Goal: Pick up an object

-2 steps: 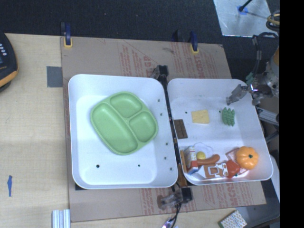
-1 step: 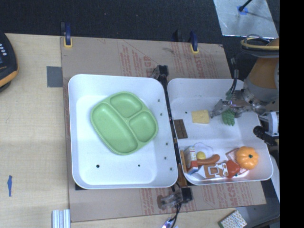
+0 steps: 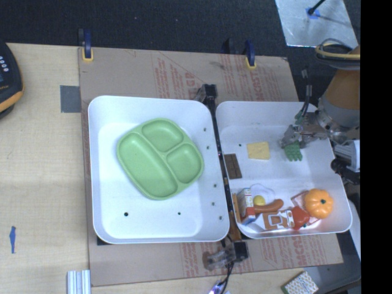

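Camera view: end effector point(image 3: 294, 141) low in the right white bin point(image 3: 245, 112).
Small green ridged object point(image 3: 294, 152) lies directly beneath it; whether it is clenched cannot be told.

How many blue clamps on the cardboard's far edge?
2: one blue clamp at the far-left corner of the cardboard, another further right, above the right bin. None seem hidden.

A robotics lab or test cell: two white bins point(image 3: 98, 164) sit on a cardboard sheet point(image 3: 153, 72) clamped point(image 3: 87, 45) to a wooden table point(image 3: 37, 182), with a grey-and-orange robot arm point(image 3: 340, 97) beside them and toy food point(image 3: 318, 203) as test pieces.
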Action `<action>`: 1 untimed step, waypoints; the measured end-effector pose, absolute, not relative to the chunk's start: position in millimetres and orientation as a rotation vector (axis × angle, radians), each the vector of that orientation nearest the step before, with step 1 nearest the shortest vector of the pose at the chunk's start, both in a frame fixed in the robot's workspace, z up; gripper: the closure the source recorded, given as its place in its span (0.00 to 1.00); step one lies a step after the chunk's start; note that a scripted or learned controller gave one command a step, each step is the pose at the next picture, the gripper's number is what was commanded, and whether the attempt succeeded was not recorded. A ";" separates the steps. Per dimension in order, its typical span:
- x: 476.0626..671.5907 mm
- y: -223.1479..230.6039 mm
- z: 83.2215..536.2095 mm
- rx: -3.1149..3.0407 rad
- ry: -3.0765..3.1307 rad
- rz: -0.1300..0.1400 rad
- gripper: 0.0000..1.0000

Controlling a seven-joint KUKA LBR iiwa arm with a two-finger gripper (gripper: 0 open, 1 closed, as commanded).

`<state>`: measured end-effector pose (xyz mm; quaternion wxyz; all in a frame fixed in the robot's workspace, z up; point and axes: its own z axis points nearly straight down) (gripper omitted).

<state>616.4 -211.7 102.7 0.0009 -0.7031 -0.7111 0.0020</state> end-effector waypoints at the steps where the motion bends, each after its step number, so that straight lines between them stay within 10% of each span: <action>1: 611.7 -173.6 138.9 -2.211 -2.229 0.003 1.00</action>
